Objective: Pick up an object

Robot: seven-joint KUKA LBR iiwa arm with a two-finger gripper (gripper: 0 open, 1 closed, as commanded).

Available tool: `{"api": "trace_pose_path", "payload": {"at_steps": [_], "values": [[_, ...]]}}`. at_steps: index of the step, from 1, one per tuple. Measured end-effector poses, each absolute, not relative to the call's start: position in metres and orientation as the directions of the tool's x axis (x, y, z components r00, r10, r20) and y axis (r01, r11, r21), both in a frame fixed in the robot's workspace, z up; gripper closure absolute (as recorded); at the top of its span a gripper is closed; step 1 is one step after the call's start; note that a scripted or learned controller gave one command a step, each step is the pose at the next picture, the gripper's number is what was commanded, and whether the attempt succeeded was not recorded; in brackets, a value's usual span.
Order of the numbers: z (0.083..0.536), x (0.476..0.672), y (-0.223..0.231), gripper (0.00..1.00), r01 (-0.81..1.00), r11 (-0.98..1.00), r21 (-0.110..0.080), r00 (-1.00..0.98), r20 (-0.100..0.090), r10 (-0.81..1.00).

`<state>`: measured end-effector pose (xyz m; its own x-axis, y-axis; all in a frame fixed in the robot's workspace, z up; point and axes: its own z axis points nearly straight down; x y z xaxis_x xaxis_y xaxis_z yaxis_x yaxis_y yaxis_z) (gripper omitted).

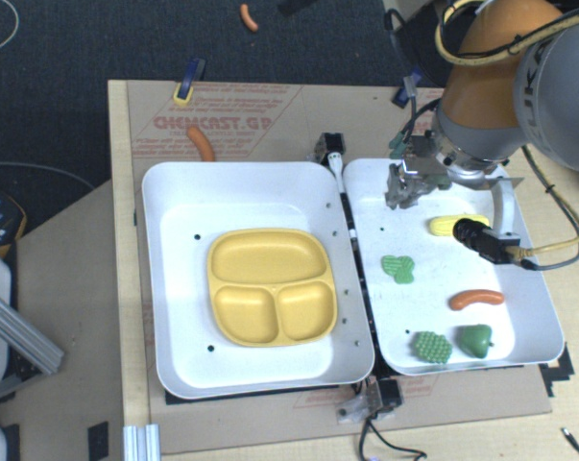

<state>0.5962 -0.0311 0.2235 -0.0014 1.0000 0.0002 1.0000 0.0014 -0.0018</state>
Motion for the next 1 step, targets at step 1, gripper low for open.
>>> {"api": "trace_pose_path", "payload": {"at_steps": [1], "values": [[0.2304, 0.5968, -0.0491, 1.0, 1.0, -0.001, 0.002, 0.001, -0.001, 1.0]]}}
